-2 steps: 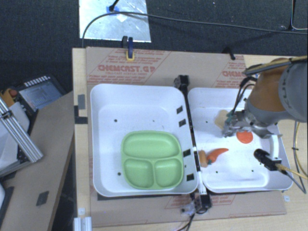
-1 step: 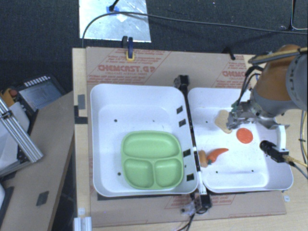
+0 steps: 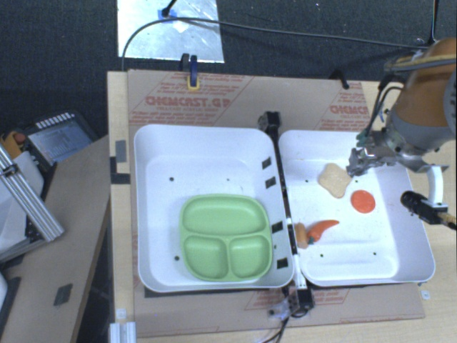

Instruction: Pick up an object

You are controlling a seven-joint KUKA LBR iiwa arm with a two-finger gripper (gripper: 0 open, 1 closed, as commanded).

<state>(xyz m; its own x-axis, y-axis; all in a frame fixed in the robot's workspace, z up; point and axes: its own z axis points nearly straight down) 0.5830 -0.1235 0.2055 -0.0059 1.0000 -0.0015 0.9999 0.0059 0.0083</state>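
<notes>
As I look down on the table (image 3: 121, 191) from above, the nearest thing is a green divided tray (image 3: 226, 236) lying flat in the left bin (image 3: 153, 145). The right bin (image 3: 400, 263) holds the small things I could pick. Nearest in it, hard against the divider between the bins, lies an orange carrot-shaped toy (image 3: 318, 229). A little farther back and to the right sits a flat red disc (image 3: 363, 201). Farther still, just beside the disc, is a pale beige lump (image 3: 333, 180), roughly shell-shaped.

The pincer (image 3: 358, 164) reaches in from the right on the grey arm (image 3: 421, 113) and hangs at the far right edge of the beige lump, close to it or touching; I cannot tell which, nor whether its tips are apart or together. Nothing visibly sits between them.

I judge the lump to be the target. To do this well, I would centre the pincer over the lump's middle rather than its edge, descend straight, and close across its narrow width so it does not squirt sideways toward the disc.
</notes>
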